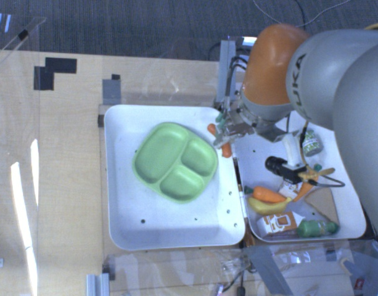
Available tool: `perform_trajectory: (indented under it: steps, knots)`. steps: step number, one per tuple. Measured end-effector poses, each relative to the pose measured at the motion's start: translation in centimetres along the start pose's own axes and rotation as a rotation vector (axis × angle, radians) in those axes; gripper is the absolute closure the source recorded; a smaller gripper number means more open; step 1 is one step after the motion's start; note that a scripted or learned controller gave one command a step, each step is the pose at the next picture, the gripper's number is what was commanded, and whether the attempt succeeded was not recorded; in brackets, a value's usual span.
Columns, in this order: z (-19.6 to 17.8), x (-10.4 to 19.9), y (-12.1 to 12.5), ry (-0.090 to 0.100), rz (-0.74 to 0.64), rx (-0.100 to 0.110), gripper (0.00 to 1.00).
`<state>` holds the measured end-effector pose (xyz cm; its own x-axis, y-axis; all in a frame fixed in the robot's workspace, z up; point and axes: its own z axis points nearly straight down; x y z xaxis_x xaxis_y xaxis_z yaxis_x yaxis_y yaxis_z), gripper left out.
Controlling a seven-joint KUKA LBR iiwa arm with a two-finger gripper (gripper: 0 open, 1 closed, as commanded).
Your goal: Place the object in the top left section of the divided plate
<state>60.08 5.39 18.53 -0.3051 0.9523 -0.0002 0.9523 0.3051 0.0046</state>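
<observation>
The end effector [224, 134] hung over the right edge of the left bin [124, 227], clamped on a small orange carrot-like object [218, 138], long axis roughly diagonal. The green divided plate [175, 160] lay just left of it; its top left section [161, 148] was further left.

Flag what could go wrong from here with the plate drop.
1. The hand sits at the left bin's right edge with something orange at its tip; whether it is truly gripped can't be told, so it may fall short of the green plate.
2. The plate lies rotated, so an aim at its top left section could land in a neighbouring one.
3. The hand is close to the wall between the bins and could clip it.
</observation>
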Motion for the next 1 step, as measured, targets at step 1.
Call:
perform_trajectory:
  steps: [1]
  knots:
    - [-1.21,0.02,0.20,0.000,-0.001,-0.007,1.00]
